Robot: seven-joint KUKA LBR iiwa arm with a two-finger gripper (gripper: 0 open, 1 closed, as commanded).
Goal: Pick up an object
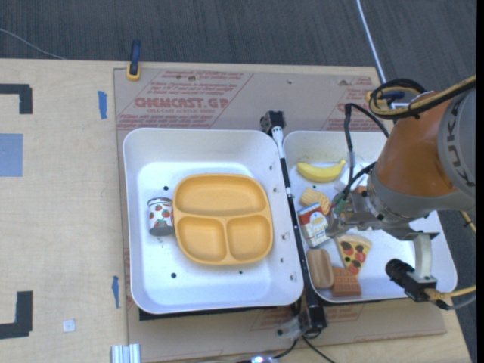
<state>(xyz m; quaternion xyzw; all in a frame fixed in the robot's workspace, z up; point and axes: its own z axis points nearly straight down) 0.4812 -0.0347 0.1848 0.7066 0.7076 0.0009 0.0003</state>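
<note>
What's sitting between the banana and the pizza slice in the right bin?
In the camera view, between the banana and the pizza slice lie a small yellow corn-like piece and a red-and-white carton, beside the tool.

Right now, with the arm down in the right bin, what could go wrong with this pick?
1. The tool sits among tightly packed items: the carton, pizza slice and corn nearly touch, so it may nudge or catch two.
2. The carton lies near the right bin wall, which could block the tool.
</note>
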